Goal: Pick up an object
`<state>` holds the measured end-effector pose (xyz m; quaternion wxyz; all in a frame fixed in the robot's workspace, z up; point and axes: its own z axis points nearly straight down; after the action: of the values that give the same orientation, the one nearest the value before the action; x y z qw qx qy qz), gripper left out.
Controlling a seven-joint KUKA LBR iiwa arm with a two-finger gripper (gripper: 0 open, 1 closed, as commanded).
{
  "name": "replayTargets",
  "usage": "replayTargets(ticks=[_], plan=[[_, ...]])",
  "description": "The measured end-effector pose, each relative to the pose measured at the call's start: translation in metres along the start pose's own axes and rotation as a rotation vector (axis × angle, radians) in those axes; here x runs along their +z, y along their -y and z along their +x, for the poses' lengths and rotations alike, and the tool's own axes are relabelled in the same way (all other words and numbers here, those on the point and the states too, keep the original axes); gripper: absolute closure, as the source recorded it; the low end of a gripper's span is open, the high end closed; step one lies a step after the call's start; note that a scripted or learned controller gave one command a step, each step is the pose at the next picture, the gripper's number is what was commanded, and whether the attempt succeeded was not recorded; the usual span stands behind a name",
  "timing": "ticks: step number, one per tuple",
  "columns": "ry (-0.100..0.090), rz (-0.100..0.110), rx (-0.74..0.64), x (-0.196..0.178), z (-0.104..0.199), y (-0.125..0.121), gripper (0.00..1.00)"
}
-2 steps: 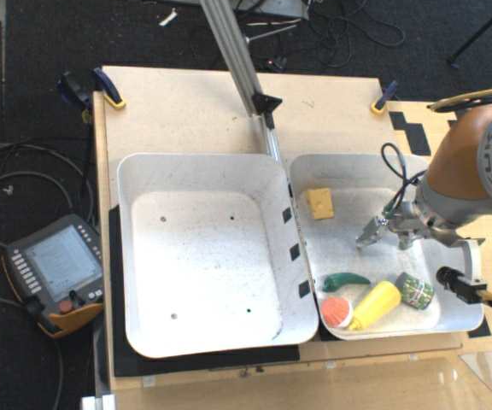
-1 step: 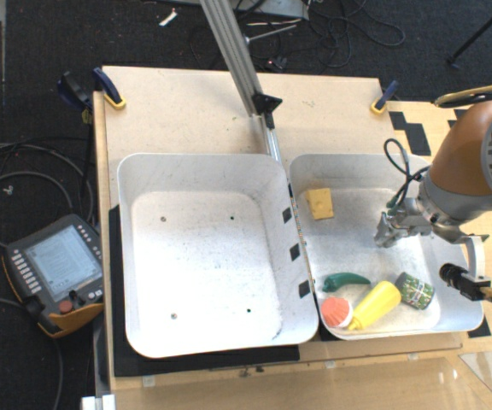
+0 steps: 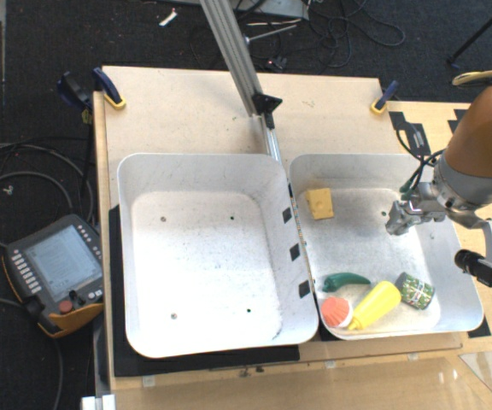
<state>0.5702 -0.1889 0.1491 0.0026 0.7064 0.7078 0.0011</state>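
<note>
Hand above right bin; yellow bottle lies diagonally.

The arm is cut off by the right edge, so its upper links go unseen. The gripper is small and blurred over the right bin. The bench runs off the bottom edge.

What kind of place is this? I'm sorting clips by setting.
Probably a robotics lab: a robot arm reaches over two white bins on a clamped bench, a teach pendant lies on the dark floor beside it, and loose cables run behind.
</note>
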Motion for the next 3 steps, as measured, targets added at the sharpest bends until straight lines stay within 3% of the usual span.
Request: replayTargets(ticks=[1, 3], plan=[[0.001, -0.002, -0.001, -0.053, 0.0, -0.002, 1.0], [-0.003, 0.002, -0.007, -0.063, 0.109, -0.012, 1.0]])
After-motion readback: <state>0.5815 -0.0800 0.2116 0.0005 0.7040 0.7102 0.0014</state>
